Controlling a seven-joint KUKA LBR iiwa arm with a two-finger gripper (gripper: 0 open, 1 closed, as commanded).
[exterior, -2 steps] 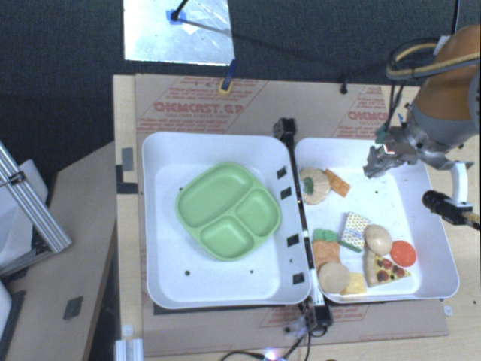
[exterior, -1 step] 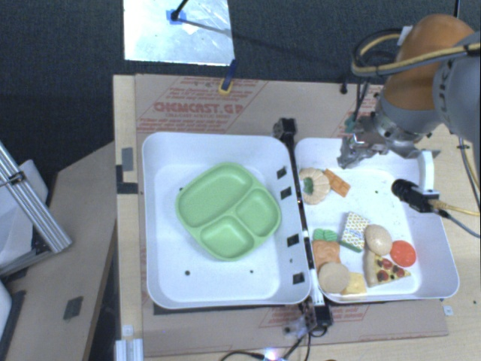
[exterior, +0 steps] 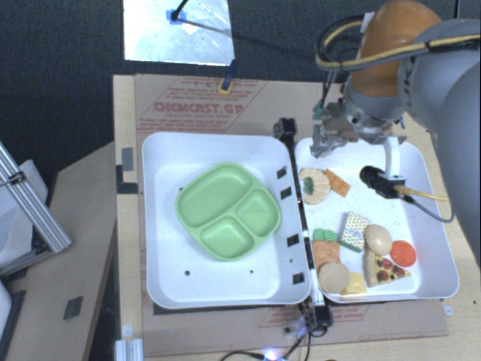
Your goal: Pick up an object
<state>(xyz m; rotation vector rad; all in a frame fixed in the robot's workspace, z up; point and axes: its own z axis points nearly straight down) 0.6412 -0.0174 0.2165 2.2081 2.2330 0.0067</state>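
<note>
Round pastry toy (exterior: pixel 314 185) looks like the likeliest pick. It sits in the right bin (exterior: pixel 425 201), close against the bin seam (exterior: pixel 298 201), along the seam's far half. The gripper (exterior: pixel 325 143) hovers just beyond it, also close to the seam and near the seam's far end. Nothing is visibly held, and from this angle I can't tell whether it's apart or closed. Risks as I read them: (1) The pastry is tight to the seam wall, so a descent there may land one side of the tool on the wall or on the black clips (exterior: pixel 282 173) along the seam. That would mean a strike or a skewed grasp. (2) An orange wedge (exterior: pixel 337 183) lies against the pastry on the side away from the seam, so closing could catch both or just shove the wedge. (3) The pastry looks flat and wide, so it may not fit the opening or may slip on lift. (4) The cluster toward the seam's near end is packed tight: bun (exterior: pixel 334 278), orange-green piece (exterior: pixel 325 248), patterned block (exterior: pixel 354 232), egg-shaped toy (exterior: pixel 378 239), tomato (exterior: pixel 403 253), pizza slice (exterior: pixel 387 269). A try there likely nudges things rather than gripping cleanly. The green plate (exterior: pixel 225 213) across the seam is well apart and not in play.
</note>
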